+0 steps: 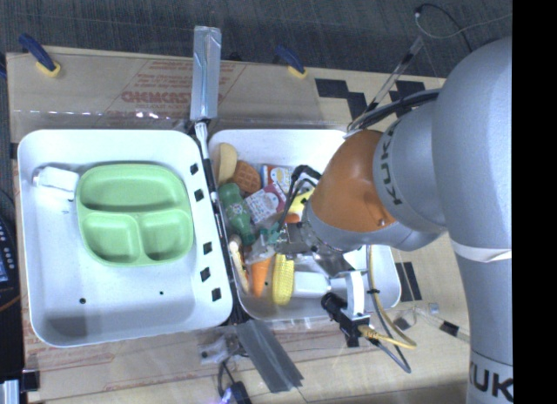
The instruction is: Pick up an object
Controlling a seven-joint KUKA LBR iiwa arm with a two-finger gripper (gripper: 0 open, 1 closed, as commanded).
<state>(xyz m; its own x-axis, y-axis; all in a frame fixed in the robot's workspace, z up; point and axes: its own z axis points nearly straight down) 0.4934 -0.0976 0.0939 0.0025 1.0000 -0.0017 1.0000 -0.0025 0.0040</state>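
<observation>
The right bin holds a pile of toy food along its left side: a yellow corn cob, an orange carrot, a green bottle, a tan rounded piece and a red-and-white packet. My arm, with its orange band, leans low over this bin from the right. My gripper is down among the pile, just above the corn cob and right of the green bottle. The wrist hides most of it.
The left bin holds a green divided tray and a small white item at its upper left. A grey divider strip runs between the bins. Cables hang off the wrist near the right bin's front edge.
</observation>
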